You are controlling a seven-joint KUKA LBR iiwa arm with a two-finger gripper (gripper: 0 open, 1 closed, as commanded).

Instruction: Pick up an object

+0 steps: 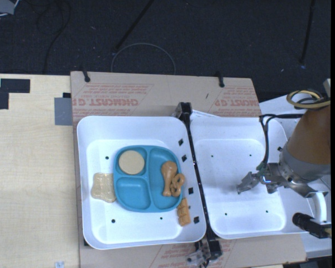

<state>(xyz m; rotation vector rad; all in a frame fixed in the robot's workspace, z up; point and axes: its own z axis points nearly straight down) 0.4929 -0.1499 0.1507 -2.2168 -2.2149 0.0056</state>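
Hovering low over the right bin [243,219], the pincer [247,184] grips nothing; whether it is spread or closed I cannot tell. Every candidate lies well off to its left, across the divider, in the left bin [95,228]: the blue tray [135,195] with a round cookie [130,162] and a drumstick [168,176], whose long axis runs roughly crosswise to that leftward reach.

A dark carpeted floor [184,27] runs across the top, with thin black cables [142,52] looping over it. Below lies the pale wooden desk [28,177], marked with black and grey patches [11,91] at its upper left. A printed cardboard sheet [162,94] covers its middle.
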